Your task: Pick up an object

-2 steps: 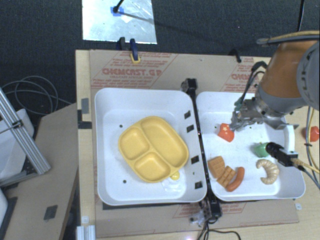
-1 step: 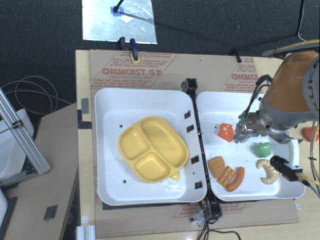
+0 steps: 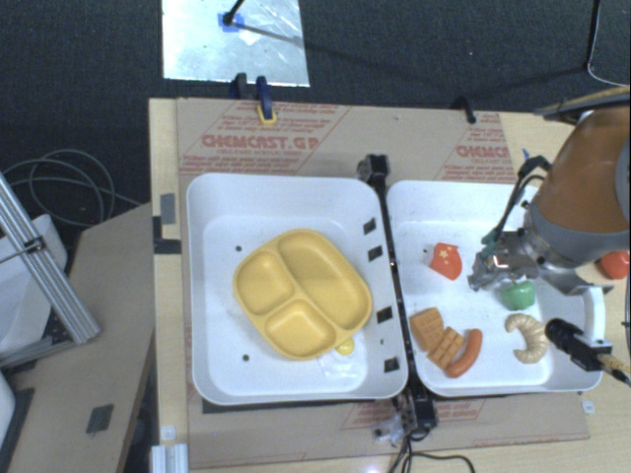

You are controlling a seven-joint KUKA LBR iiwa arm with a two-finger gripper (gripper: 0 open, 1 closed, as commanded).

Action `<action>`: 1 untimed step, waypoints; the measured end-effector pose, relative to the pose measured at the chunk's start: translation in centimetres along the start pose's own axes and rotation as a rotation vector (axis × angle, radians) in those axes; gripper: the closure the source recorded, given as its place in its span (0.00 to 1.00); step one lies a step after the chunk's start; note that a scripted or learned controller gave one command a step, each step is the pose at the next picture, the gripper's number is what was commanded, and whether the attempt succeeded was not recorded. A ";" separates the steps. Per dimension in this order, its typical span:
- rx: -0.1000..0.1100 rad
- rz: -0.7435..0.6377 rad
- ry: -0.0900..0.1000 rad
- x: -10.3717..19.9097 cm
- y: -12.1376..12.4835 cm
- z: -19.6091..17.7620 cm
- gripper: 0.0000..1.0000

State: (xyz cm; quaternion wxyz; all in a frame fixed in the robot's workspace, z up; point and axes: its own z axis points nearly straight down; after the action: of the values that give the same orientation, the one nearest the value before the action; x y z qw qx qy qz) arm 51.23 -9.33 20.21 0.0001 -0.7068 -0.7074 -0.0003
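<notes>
My gripper (image 3: 493, 268) hangs low over the middle of the right bin (image 3: 424, 205). A green rounded object (image 3: 519, 295) lies just below and to the right of it, partly hidden under the wrist. To the gripper's left sits a red toy piece (image 3: 446, 260), apart from it. Toward the bin's front lie an orange ridged waffle-like piece (image 3: 436, 332), a reddish sausage (image 3: 465, 353) and a pale croissant (image 3: 528, 338). Nothing is seen held.
The left bin (image 3: 212, 264) holds a yellow divided plate (image 3: 301, 292), with a small yellow bit (image 3: 344, 346) at the plate's front edge. An orange-red object (image 3: 614, 263) peeks out at the far right behind the arm. A black divider (image 3: 386, 274) separates the bins.
</notes>
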 end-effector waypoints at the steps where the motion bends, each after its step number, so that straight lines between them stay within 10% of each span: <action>1: 0.000 -0.006 0.001 3.7 -2.3 -0.2 1.00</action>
State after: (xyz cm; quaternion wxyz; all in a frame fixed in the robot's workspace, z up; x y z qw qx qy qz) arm 48.97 -5.61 20.43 0.0005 -0.7048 -0.7094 -0.0005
